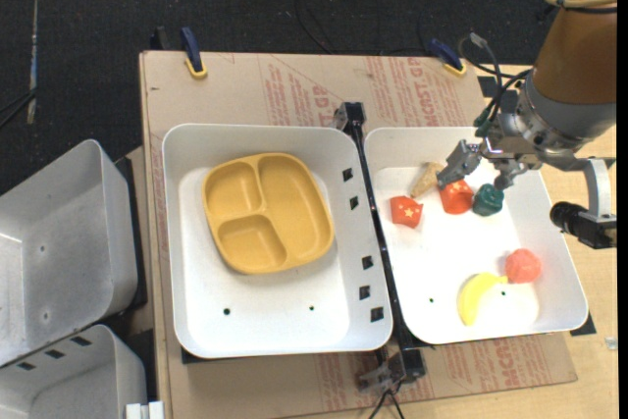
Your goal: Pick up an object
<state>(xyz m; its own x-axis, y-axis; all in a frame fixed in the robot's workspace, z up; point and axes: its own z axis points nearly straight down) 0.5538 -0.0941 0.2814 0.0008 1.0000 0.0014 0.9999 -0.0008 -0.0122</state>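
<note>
My gripper (pixel 481 174) hangs open over the back of the right bin (pixel 559 211), its two fingers spread with nothing between them. Just in front of the fingertips lie a red-orange object (pixel 455 199) and a dark green object (pixel 488 201), side by side. A red block with a yellow mark (pixel 406 211) lies to their left, and a tan piece (pixel 425 178) sits behind it. Nearer the front of that bin are a pink ball-like object (pixel 523 265) and a yellow banana (pixel 478 296).
The left bin (pixel 186 211) holds a yellow divided plate (pixel 266 211). A black divider (pixel 371 221) runs between the bins. The arm's orange band (pixel 584 25) rises at the right. Grey tubs (pixel 59 240) stand off the bench to the left.
</note>
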